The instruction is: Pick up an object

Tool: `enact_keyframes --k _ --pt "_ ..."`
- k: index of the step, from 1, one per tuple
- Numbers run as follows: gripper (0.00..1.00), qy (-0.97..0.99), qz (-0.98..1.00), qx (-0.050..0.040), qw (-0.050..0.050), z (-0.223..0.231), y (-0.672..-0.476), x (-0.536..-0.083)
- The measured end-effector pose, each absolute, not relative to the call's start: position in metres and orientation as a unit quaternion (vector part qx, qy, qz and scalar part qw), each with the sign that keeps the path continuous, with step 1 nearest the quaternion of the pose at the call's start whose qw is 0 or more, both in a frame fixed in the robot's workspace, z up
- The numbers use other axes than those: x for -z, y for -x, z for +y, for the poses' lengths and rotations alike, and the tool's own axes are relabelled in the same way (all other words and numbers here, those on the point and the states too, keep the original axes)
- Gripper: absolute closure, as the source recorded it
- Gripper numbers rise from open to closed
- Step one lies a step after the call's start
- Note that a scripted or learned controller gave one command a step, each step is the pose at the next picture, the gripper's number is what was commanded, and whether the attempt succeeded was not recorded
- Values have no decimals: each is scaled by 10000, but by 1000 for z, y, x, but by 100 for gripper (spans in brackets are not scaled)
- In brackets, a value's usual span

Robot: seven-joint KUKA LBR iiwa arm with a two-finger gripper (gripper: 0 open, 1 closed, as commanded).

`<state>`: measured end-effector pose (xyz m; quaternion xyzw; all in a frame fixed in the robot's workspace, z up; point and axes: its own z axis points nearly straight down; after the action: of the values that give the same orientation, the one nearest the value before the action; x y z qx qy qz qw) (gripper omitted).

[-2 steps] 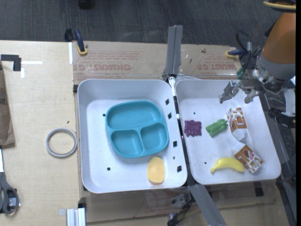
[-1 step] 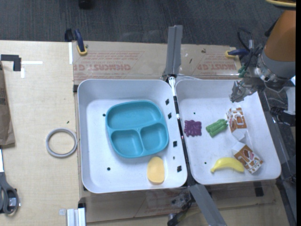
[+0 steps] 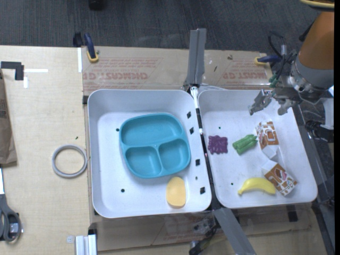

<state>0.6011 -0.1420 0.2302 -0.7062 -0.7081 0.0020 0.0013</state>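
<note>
Scissors [image 3: 9, 224] are lying at the far left edge of the bench, and just right of them we are seeing a grey tape ring [image 3: 69, 160] resting flat on the pale wood, well apart from the bins. Moving right, we are looking at the left bin [image 3: 101, 142], which is holding a blue divided tray [image 3: 154, 145] with three compartments; a yellow-orange egg-shaped object [image 3: 176, 191] is lying just beside the tray's near corner, on the bin floor.

Past the divider, we are coming to the right bin [image 3: 234, 190]. A purple bunch of toy grapes [image 3: 217, 144] is sitting near the bin's left wall, and a green toy vegetable [image 3: 245, 143] is lying just beside it to the right. A small orange-and-white packet [image 3: 268, 137] is resting right of the green piece, near it but we cannot tell whether they are touching. Closer to the near rim, a yellow toy banana [image 3: 257, 185] is lying with a second orange-and-white packet [image 3: 280, 178] touching its right end.

At the right, the grey arm with its orange band [image 3: 320, 33] is reaching in, and the gripper [image 3: 271, 101] is hovering over the far part of the right bin, above the first packet. Its fingers are standing spread apart, with nothing between them; all the objects are lying on the bin floor.
</note>
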Motion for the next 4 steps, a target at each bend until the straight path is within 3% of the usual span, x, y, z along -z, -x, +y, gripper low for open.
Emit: enact_keyframes --k 1,2,3,4 --pt "0 6863 -7273 -2 -7 -190 -561 -104" --pt "0 6862 -7274 -4 -4 -148 -614 -120" --pt "0 7470 -6649 -7 0 -158 -620 -91" --pt "100 7460 -6659 -13 -1 -158 -620 -100"
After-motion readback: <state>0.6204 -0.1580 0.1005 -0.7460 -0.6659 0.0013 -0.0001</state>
